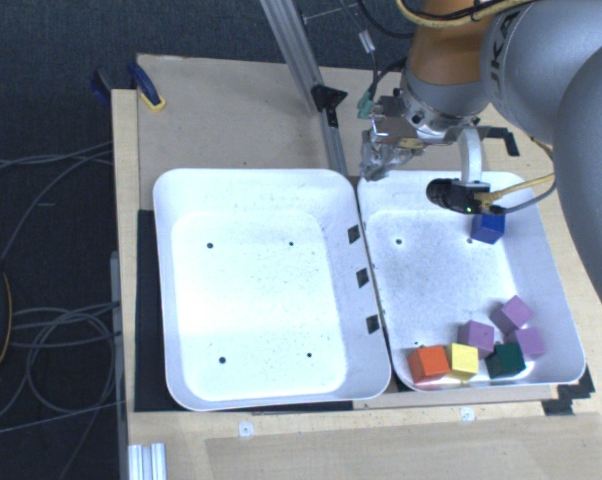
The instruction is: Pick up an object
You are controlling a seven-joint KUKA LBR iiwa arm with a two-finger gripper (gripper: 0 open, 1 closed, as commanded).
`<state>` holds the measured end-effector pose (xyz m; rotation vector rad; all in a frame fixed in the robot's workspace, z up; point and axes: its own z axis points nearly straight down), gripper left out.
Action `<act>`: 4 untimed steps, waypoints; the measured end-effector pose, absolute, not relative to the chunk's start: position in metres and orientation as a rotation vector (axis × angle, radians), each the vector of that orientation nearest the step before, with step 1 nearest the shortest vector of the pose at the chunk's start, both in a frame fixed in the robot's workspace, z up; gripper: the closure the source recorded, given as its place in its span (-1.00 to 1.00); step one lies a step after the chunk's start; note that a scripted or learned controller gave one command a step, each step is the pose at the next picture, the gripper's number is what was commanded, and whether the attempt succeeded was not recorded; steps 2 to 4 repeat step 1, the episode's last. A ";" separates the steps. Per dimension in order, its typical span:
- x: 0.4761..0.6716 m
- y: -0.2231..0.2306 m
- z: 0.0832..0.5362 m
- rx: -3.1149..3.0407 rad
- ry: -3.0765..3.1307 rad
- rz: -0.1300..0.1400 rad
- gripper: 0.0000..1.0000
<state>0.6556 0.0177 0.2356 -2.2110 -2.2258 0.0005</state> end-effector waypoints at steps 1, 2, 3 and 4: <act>0.648 0.063 0.244 -2.212 -2.226 -0.002 1.00; 0.648 0.063 0.244 -2.212 -2.226 -0.002 1.00; 0.648 0.063 0.244 -2.212 -2.226 -0.002 1.00; 0.648 0.063 0.244 -2.212 -2.226 -0.002 1.00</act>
